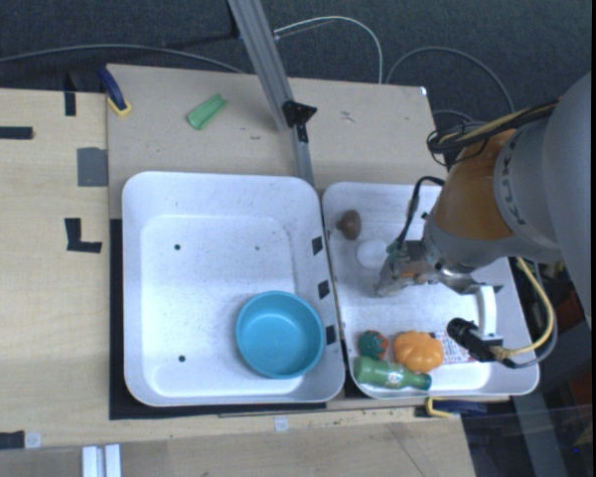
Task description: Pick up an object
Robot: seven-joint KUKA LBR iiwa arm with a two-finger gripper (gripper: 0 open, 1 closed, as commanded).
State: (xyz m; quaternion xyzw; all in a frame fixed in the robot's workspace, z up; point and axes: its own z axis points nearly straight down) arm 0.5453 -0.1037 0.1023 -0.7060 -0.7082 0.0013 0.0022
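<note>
Overhead view of the pick step. The grey arm with orange wrist band enters from 3 o'clock, and its gripper [395, 278] is low inside the right shallow white bin [429, 195], just beside a small white ball [369, 254] at its 10 o'clock. How far the gripper is parted, and whether it has hold of anything, cannot be told here. A brown pebble-like lump [349, 224] sits at 11 o'clock of the ball. An orange rounded toy [417, 350], a small green round piece [372, 344] and a green bottle-shaped toy [390, 375] crowd the 6 o'clock edge. The left white bin [159, 207] holds a blue plastic bowl [278, 333]. Good practice: centre over the ball and descend squarely, since it probably rolls when nudged.
</note>
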